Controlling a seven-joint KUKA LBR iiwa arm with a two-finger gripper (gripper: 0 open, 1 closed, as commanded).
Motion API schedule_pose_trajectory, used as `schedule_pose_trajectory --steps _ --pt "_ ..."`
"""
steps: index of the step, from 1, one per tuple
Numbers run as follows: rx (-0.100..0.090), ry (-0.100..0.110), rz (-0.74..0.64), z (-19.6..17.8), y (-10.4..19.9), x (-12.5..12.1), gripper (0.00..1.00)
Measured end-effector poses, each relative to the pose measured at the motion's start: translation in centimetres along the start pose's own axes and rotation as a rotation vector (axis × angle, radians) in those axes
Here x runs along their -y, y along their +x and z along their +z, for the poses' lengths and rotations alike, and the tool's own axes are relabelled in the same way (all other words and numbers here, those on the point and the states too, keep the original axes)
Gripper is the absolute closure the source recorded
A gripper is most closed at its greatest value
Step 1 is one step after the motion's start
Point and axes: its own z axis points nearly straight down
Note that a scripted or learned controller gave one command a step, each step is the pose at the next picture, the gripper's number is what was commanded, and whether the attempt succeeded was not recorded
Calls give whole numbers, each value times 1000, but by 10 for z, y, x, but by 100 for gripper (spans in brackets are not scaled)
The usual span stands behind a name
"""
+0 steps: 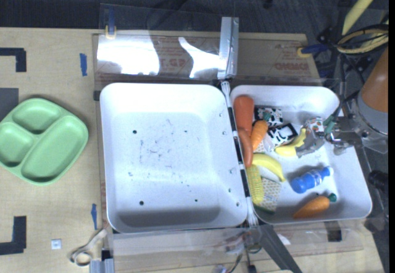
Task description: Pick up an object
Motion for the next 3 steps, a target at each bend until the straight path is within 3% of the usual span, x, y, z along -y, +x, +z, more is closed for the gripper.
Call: schedule_pose_trajectory --steps 1,2,3 --pt "-1 0 300 108 -26 -45 0" --pt "1 -5 276 147 9 -73 0" --pt "0 -7 278 136 9 -74 100"
